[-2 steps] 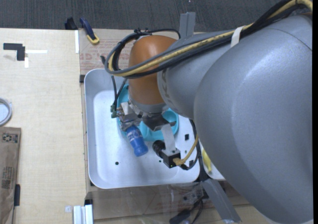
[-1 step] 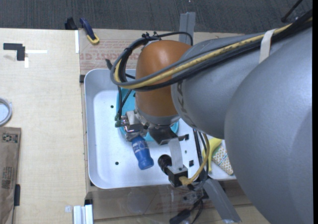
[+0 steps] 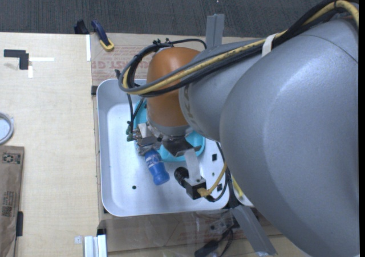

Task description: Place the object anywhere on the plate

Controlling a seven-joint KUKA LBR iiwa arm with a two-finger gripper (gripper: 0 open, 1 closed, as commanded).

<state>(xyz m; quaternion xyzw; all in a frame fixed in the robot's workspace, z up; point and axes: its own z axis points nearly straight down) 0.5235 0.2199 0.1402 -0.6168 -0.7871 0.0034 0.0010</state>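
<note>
You see one arm (image 3: 285, 107) filling the near right of the view, reaching down into one white bin (image 3: 114, 193), and your end effector (image 3: 149, 146) sits low at the middle of that bin. Just below it lies one blue object (image 3: 155, 168), cylinder-like, tilted, its upper end touching or tucked under the end effector; whether it is clamped, apart or together you cannot tell, since the wrist covers it. One light blue plate (image 3: 197, 146) shows as a sliver just right of the object, mostly under the wrist. Judged from this, you are at the carry or set-down step: the object looks beside the plate's rim, not yet clearly on it. The next move calls for shifting it rightward over the plate before letting go. Beyond the bin, on the tabletop (image 3: 45, 96), lies one blue-and-yellow clamp (image 3: 101, 35).
</note>
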